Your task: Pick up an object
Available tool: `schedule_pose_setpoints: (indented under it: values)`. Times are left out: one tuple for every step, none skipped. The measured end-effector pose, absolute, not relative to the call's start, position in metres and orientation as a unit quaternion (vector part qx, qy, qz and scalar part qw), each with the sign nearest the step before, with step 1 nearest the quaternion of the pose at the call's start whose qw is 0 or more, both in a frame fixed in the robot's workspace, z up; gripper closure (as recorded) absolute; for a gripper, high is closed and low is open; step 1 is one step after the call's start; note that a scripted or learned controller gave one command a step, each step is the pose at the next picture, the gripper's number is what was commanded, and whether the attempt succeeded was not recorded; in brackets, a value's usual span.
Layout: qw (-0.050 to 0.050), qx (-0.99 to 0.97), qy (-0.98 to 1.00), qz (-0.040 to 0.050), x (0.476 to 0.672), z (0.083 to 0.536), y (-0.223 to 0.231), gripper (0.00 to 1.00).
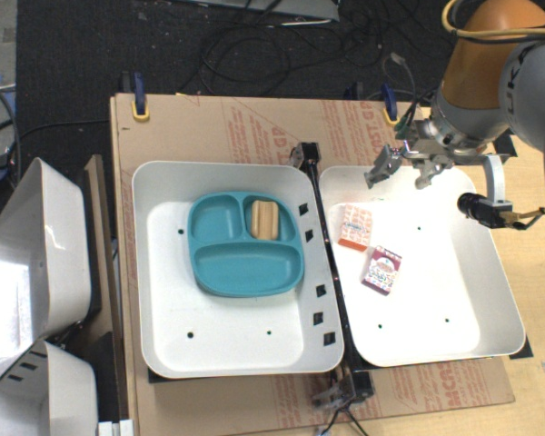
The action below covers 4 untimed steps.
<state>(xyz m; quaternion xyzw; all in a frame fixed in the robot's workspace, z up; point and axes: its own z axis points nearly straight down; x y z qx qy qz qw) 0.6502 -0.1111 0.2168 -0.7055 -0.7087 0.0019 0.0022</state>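
You see two white bins side by side on a brown board [254, 125], the left bin [163, 334] and the right bin [463, 325] meeting at a dark seam down the middle. In the left bin sits a teal tray [241, 275] with three compartments; a tan block [265, 219] lies in its upper right compartment, long side running up and down the view. The other two compartments hold nothing you can make out. In the right bin, near its left wall, lies an orange-and-white packet [355, 226], flat on the floor. Just below and right of it, apart from it, lies a pink-and-white packet [382, 270], tilted a little. The arm [500, 53] comes in from the upper right, its orange band above the grey wrist. The gripper [404, 169] hangs over the top edge of the right bin, above and to the right of the orange-and-white packet and well apart from both packets. Its two fingers [380, 173] point down toward the bin and stand spread, with bare white floor showing between them; nothing is pinched. A black cable fitting [480, 207] sits over the bin's upper right part. Clamps [141, 107] grip the board's far edge. At far left stand more white bins [36, 252], off the board.
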Motion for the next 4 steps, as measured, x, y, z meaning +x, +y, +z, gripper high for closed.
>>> schedule_pose_setpoints:
  values:
    - [0.001,-0.707,-0.707,0.0016,0.650,0.173,-0.112,0.00]
    - [0.002,-0.708,-0.706,0.0019,0.640,0.117,-0.115,0.00]
    - [-0.001,-0.708,-0.706,-0.0003,0.642,0.132,-0.115,1.00]
    - [-0.003,-0.706,-0.709,-0.0019,0.652,0.181,-0.110,1.00]
